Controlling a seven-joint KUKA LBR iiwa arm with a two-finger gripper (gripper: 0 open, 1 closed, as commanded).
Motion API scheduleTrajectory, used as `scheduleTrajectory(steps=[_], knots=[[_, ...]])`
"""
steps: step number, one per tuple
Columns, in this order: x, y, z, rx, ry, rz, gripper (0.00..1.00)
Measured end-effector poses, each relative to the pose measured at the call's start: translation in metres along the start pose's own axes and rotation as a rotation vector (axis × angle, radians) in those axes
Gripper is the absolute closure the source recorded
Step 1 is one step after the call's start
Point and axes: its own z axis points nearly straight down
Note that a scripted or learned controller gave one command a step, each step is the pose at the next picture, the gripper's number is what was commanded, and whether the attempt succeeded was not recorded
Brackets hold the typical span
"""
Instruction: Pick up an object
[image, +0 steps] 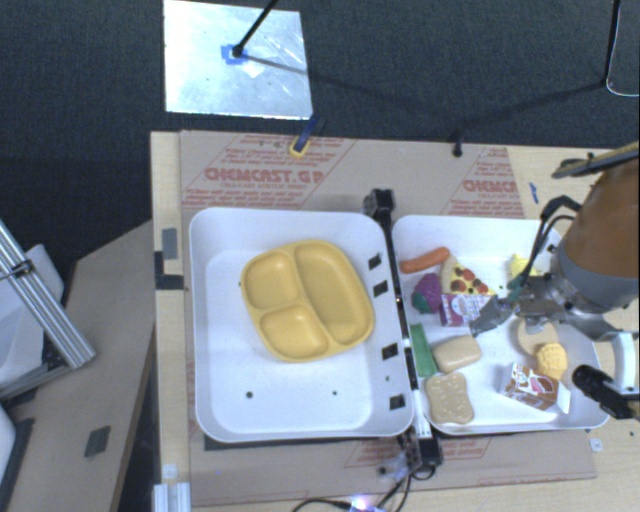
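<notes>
The right bin (500, 228) holds several toy foods: an orange sausage (425, 260), a pizza slice (466, 281), purple grapes (429, 293), a tan bun (457, 352), a slice of toast (450, 399), a green strip (422, 351), a yellow corn piece (551, 358) and a red-and-white packet (530, 387). My gripper (492, 316) reaches in from the right and hangs low over the middle of this bin, just right of the grapes and pizza and above the bun. I see nothing held in it.
A yellow divided plate (305, 298) lies in the left bin (220, 400). A black divider with clips (392, 300) runs between the bins. The arm's orange band (612, 225) and grey wrist cover the right bin's far right part. A small yellow item (519, 265) sits by the wrist.
</notes>
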Motion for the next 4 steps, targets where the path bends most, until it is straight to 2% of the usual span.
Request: scheduleTrajectory(steps=[1,2,3,4], knots=[[0.0,0.002,-0.003,-0.008,-0.001,-0.002,0.0],[0.003,0.006,0.039,-0.004,-0.001,-0.001,0.0],[0.003,-0.001,0.084,-0.003,0.0,0.001,0.0],[0.005,0.002,0.121,-0.011,0.002,-0.002,0.0]])
